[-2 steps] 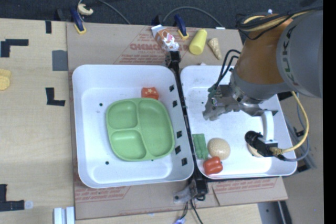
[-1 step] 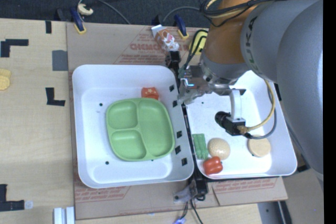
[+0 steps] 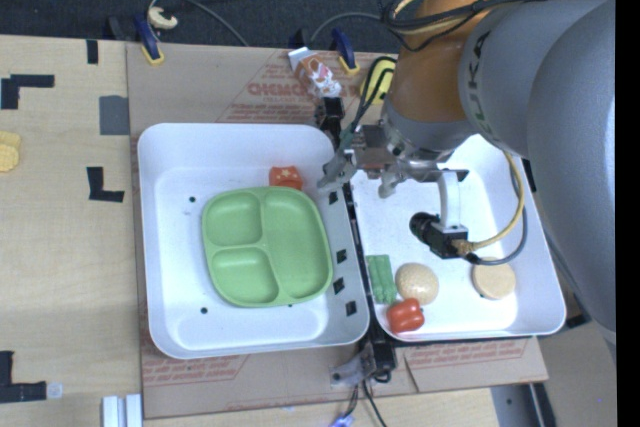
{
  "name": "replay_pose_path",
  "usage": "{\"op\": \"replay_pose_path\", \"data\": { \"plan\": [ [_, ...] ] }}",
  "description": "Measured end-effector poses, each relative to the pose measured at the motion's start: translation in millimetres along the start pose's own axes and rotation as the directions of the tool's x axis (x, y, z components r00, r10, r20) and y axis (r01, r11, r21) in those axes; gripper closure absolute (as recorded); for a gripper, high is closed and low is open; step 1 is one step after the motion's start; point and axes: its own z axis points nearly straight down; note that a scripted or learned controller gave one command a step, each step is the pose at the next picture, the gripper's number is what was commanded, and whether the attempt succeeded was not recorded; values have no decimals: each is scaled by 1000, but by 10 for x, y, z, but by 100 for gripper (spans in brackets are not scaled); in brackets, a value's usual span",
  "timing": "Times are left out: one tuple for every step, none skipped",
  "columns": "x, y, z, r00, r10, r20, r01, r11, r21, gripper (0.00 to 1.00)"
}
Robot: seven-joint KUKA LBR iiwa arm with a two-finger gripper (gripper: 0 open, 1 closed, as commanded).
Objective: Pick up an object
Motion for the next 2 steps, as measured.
{"op": "replay_pose_path", "data": {
  "plan": [
    [-546, -57, -78, 1000, 2, 1, -2, 1000, -1, 0],
    [-1027, -864, 332, 1000, 3, 0, -3, 1000, 1, 0]
  ]
}}
